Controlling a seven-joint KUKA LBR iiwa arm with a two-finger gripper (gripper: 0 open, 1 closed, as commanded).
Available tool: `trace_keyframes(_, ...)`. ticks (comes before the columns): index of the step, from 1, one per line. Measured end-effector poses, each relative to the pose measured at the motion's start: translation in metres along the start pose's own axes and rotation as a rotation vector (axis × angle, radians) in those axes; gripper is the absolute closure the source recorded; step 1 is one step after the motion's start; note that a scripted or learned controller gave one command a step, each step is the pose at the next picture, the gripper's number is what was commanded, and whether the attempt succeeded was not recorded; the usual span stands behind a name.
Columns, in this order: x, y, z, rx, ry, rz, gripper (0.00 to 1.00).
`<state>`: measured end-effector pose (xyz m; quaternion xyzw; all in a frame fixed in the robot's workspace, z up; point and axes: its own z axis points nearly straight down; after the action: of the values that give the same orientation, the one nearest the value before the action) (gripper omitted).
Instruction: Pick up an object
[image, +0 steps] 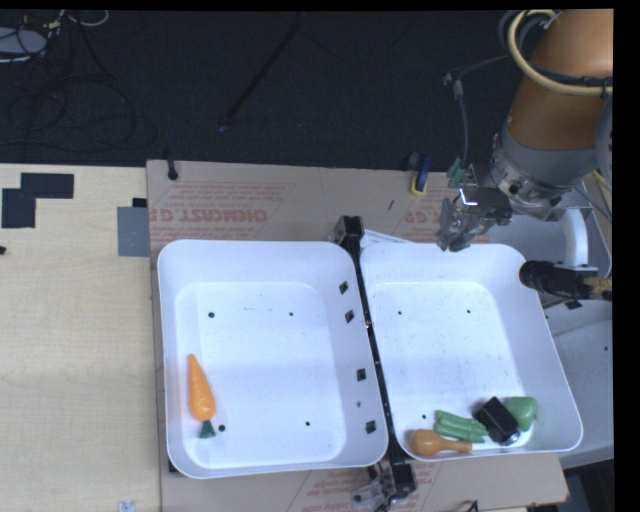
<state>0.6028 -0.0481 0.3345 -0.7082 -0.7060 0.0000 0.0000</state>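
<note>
An orange carrot (200, 390) with a green stub lies near the front left corner of the left bin (255, 265). In the front right corner of the right bin (455, 270) sit a green pod (459, 426), an orange gourd-shaped toy (436, 443), a black block (496, 419) and a green piece (523, 408), bunched together. My gripper (456, 237) hangs over the back rim of the right bin, far from all of these. Nothing is visible between or under it.
A black divider (362, 330) with clips runs between the two bins. Cardboard (290, 200) lies under both bins. A black cylindrical part (556, 278) sticks out at the right bin's right rim. Cables hang by the arm at the back right.
</note>
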Motion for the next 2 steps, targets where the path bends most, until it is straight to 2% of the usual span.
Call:
trace_keyframes(1, -0.043, -0.037, 0.008, 0.005, -0.001, 0.002, 1.0)
trace_keyframes(2, 0.023, -0.033, -0.067, -0.006, 0.001, -0.01, 1.0)
